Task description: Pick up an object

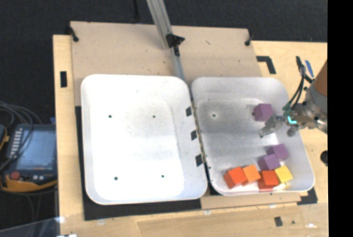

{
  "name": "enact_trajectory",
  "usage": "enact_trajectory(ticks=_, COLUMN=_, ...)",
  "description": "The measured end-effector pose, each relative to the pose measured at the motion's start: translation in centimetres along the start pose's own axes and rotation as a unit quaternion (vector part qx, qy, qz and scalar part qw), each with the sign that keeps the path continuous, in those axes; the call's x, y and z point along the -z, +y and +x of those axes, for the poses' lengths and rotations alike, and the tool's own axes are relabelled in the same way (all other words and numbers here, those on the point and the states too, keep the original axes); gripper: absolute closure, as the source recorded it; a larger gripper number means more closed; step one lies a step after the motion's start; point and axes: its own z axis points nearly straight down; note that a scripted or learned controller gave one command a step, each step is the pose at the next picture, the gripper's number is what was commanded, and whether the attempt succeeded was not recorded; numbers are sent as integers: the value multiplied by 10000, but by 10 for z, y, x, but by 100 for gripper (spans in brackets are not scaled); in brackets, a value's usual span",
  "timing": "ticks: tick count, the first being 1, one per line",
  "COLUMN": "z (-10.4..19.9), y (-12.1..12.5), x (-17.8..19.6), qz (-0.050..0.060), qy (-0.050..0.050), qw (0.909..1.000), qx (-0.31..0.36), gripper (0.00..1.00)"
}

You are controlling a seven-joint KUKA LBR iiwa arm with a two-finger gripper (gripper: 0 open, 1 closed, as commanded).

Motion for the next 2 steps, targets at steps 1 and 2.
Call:
enact_trajectory(ticks=1, z=0, y=1, x=2, qz=-20, qy=-6, qw=10000, qx=0, gripper=0)
enact_trajectory(ticks=2, z=-3, y=8, x=-44, qz=3, qy=-10, qw=10000, qx=-17, gripper=0)
